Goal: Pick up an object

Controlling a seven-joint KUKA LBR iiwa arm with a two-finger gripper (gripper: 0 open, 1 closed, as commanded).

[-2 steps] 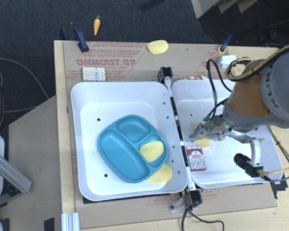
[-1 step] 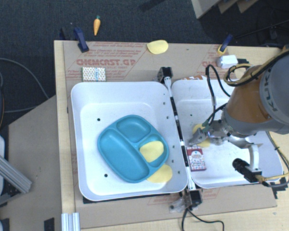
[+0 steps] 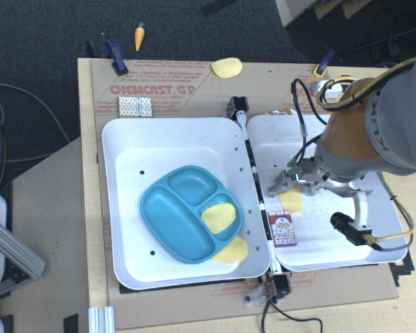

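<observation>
Gripper (image 3: 291, 180) hangs low in the right bin (image 3: 319, 255), right above a yellow piece (image 3: 290, 201), seemingly lined up to grab it; finger state I cannot tell. Nearer lies a red packet (image 3: 283, 229). Leftward, a blue tray (image 3: 191, 212) fills the left bin (image 3: 125, 144).

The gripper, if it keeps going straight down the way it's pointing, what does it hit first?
Most likely the yellow piece lying in the right bin, just below the gripper; depth is hard to judge from above.
</observation>
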